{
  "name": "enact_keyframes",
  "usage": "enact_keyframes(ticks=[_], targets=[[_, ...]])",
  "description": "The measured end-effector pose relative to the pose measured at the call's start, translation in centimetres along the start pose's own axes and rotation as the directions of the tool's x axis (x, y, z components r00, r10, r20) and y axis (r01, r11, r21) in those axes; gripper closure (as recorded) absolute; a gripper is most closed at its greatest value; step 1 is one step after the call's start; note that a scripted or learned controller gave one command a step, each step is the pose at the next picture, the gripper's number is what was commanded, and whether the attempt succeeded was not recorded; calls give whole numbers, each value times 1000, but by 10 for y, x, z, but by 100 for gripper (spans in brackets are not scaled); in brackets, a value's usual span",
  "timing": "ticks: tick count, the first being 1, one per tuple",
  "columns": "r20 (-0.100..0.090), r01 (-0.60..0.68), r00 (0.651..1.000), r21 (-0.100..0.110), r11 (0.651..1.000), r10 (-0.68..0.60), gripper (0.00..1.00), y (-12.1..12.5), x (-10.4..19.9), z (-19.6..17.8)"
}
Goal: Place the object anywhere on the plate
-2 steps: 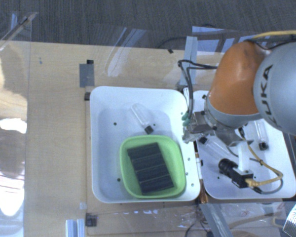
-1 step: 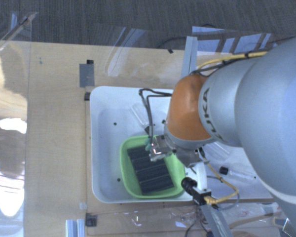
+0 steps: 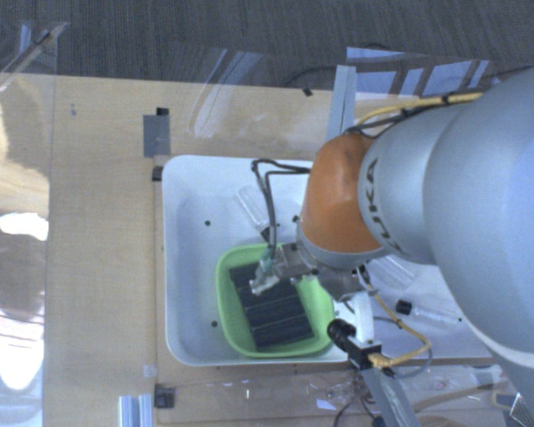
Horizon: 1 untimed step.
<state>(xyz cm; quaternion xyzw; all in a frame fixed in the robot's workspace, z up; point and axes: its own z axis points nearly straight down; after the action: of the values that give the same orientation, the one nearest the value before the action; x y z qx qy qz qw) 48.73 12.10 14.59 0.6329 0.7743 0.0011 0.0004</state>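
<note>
Jaws of the two-finger gripper (image 3: pixel 265 274) are too hidden for you to tell their state, yet the dark ribbed rectangular block (image 3: pixel 274 314) lies flat on the light-green plastic plate (image 3: pixel 225 302), so placement looks done.

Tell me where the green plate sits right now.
The green plate lies in the white bin, at its near edge toward the bottom of the camera view, with a dark ridged object on it, under the gripper.

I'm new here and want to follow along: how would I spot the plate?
Find the white bin on the wooden bench. Near its front edge, under the arm's orange band, lies the green plate, the bin's one bright-coloured thing, carrying a dark ribbed slab.
</note>
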Motion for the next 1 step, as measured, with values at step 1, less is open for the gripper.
enact_keyframes(ticks=[1], targets=[[1, -20, 1000, -4, 1000, 20, 0, -8, -44, -59]])
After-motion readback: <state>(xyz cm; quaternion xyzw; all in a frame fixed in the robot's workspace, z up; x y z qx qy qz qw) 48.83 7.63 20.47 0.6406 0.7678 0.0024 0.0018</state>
